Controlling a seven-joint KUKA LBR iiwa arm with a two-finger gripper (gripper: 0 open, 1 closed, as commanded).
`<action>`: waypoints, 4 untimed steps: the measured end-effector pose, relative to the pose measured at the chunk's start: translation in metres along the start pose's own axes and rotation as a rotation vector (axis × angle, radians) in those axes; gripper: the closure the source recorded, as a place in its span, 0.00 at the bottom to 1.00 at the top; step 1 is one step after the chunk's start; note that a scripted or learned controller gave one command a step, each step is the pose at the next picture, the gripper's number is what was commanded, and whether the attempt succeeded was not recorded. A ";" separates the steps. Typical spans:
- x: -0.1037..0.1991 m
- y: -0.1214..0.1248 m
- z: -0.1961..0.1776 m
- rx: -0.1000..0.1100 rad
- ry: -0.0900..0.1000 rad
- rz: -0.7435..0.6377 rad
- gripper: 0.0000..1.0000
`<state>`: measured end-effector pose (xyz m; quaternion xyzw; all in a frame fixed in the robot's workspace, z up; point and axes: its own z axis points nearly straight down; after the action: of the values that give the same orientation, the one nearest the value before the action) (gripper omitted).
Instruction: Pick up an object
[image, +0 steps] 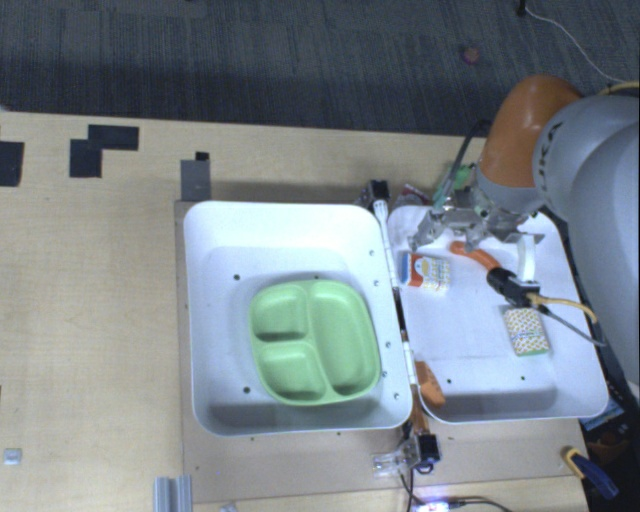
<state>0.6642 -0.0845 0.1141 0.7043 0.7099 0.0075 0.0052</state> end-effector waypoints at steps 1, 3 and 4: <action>0.000 0.003 0.022 0.018 -0.002 0.008 0.00; -0.001 0.003 0.012 0.021 -0.005 0.004 0.00; -0.013 -0.037 0.028 0.014 -0.004 0.006 0.00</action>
<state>0.6276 -0.0981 0.0855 0.7064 0.7078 0.0013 0.0018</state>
